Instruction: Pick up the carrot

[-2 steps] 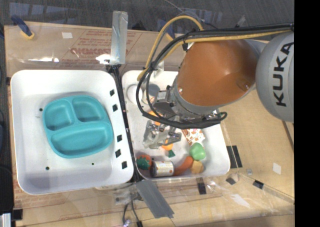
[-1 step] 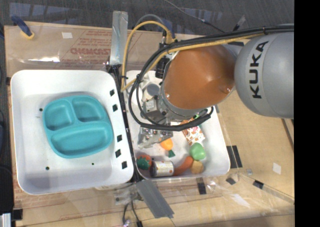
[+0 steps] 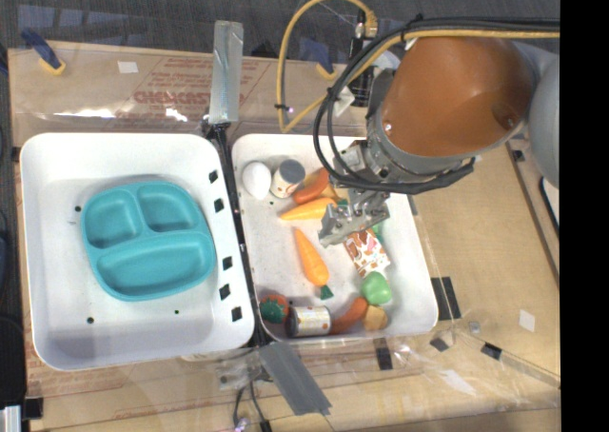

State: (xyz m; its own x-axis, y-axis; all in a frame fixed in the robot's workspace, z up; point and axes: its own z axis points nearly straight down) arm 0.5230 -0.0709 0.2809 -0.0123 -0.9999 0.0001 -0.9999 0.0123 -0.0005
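Nearest the camera, along the front wall of the right bin (image 3: 419, 321), lie a small can (image 3: 306, 320), a dark red and green piece (image 3: 274, 307), a reddish piece (image 3: 349, 312) and a green fruit (image 3: 376, 288). Just behind them, in the middle of the bin floor, the carrot (image 3: 310, 257) lies alone, its thick end toward the front and its tip pointing back.

The claw (image 3: 344, 224) hangs just to the right of the carrot and a little behind it, over a printed packet (image 3: 366, 251); whether it is spread or pressed together I cannot tell. Nothing can be seen pinched in it.

Further back sit more orange pieces (image 3: 306, 200), a white egg (image 3: 256, 177) and a small grey-topped thing (image 3: 287, 176).

The main risk, as I judge it, is a wrong or empty catch: coming down where it hangs, the claw would meet the packet. The orange pieces behind could also be mistaken for the target. The carrot's tapered, smooth body may roll away or slip out if gripped near its tip.

The left bin (image 3: 38, 230) holds a teal divided plate (image 3: 147, 238).
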